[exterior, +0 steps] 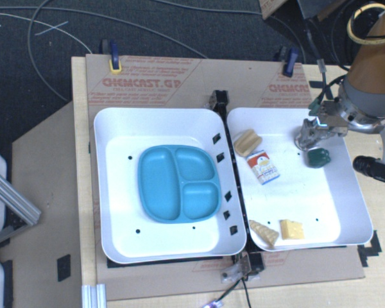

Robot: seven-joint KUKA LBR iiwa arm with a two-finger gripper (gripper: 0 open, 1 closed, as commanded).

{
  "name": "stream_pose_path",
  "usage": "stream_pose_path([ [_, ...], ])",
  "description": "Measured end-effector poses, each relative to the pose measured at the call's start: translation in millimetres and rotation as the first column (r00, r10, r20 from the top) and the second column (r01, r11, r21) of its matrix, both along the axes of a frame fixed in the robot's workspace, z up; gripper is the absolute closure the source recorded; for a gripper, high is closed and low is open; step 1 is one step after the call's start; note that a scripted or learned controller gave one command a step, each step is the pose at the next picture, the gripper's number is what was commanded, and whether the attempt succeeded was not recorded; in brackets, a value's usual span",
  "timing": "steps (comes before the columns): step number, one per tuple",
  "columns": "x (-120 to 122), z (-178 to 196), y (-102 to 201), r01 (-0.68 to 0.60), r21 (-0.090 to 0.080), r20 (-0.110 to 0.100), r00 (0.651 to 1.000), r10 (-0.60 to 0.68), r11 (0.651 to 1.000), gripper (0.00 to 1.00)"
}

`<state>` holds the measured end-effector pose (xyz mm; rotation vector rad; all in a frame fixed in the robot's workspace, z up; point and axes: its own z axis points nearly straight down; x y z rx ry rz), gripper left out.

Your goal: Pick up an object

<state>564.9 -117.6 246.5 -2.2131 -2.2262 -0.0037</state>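
Tool (316,140) over one green object (319,157) – touching

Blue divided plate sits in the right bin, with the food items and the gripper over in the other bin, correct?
Not quite: the camera view shows the blue divided plate in the left bin. The food items and the gripper are in the right bin.

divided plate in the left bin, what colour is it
Light blue divided plate, clear in the camera view.
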Motion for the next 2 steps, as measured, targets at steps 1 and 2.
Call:
stream_pose_path([
  [1,-9,-13,51,0.001,0.0,-0.003,1.0,-0.001,1.0,1.0],
  [2,-9,-21,105,0.001,-0.001,-0.002,1.0,-0.001,1.0,1.0],
])
